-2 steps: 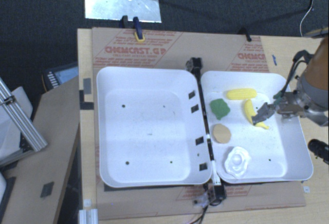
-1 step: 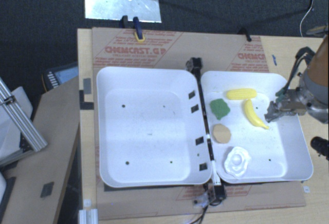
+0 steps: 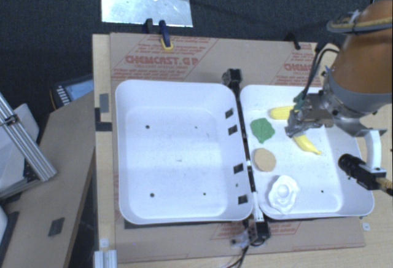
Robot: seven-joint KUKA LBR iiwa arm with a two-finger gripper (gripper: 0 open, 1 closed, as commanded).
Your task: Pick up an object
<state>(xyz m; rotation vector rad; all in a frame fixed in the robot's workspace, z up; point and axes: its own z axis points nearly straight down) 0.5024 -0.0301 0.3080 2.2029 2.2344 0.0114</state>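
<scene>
— White plastic, both of them: which bin is which from where you sit?

— Left bin (image 3: 178,150) is the larger showing, its floor bare but for small dark dots. Right bin (image 3: 353,199) sits touching it along a black clipped seam, and that one carries the objects. Both rest on a brown board (image 3: 184,58) printed with red lettering.

— Where are you?

— My arm (image 3: 362,51) comes in from three o'clock, orange and grey, over the right bin. My claw (image 3: 302,125) hangs low at roughly the bin's centre-top.

— Open or closed?

— From this slant the fingers blur into the dark wrist block, so I cannot tell, and I cannot say anything sits between them.

— What lies nearby?

— White crumpled object (image 3: 283,193) at six o'clock from my claw, near the bin's front wall. Green piece (image 3: 263,130) at nine o'clock, close by. Tan round disc (image 3: 264,159) at seven o'clock, just below the green. Yellow piece (image 3: 281,113) at ten o'clock, just beside my claw. Smaller yellow piece (image 3: 307,144) at five o'clock, right under my claw; touching or not, unclear
</scene>
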